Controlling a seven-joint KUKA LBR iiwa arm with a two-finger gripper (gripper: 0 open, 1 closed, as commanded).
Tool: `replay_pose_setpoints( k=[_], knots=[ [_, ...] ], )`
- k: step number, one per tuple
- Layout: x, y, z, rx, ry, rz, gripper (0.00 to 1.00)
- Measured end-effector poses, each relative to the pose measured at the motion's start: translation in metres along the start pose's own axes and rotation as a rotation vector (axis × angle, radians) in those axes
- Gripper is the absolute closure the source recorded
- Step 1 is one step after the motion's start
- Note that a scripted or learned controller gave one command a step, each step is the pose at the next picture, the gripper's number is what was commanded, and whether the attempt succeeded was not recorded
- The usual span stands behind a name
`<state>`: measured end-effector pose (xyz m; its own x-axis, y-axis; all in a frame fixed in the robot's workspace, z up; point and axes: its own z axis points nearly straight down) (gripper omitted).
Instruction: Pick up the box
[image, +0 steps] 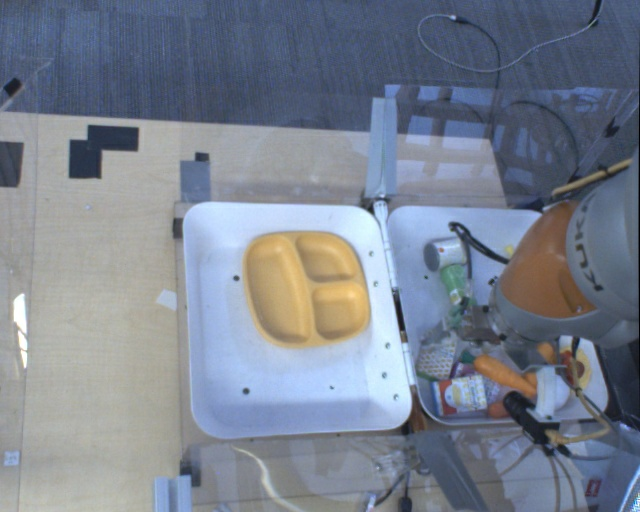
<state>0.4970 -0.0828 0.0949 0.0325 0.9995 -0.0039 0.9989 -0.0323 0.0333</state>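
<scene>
Box (462, 393): one small flat carton, printed in red, white and green, lying on the floor of the white bin (410, 240) that the arm reaches over, close against that bin's front wall at the bottom of the view.

Touching the box on the side toward the other bin is one pouch of pale netting (436, 356), soft and crumpled. On the box's opposite side, just beside it, lies one smooth orange piece, long and tapered like a carrot (506, 377).

The gripper (483, 335) hangs just behind the box, under the grey wrist and its glossy orange band. The arm's bulk covers it from above, so whether it is released or clenched cannot be told, and nothing can be seen held in it.

Farther behind the box stands one green bottle (456, 285), translucent and slim. Beyond it lies one short metal can (441, 252), silvery and round.

Well apart from the box, across the two bins' meeting walls, the second white bin (230, 400) is shallow with rounded corners. It carries one yellow tray (305, 288), a smooth matte rounded square moulded into three compartments, one long and two smaller.

Both bins rest on a pale wood-toned bench (90, 330).
</scene>
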Motion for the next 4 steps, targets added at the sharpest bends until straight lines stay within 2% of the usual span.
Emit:
replay_pose_setpoints(
  k=[1, 2, 4],
  knots=[
    [-0.0009, -0.0011, 0.0006, 0.006, 0.006, 0.095, 0.00],
    [-0.0025, -0.0015, 0.0009, 0.008, 0.007, 0.290, 0.00],
    [-0.0019, -0.0006, 0.0006, 0.002, -0.001, 0.162, 0.00]
  ],
)
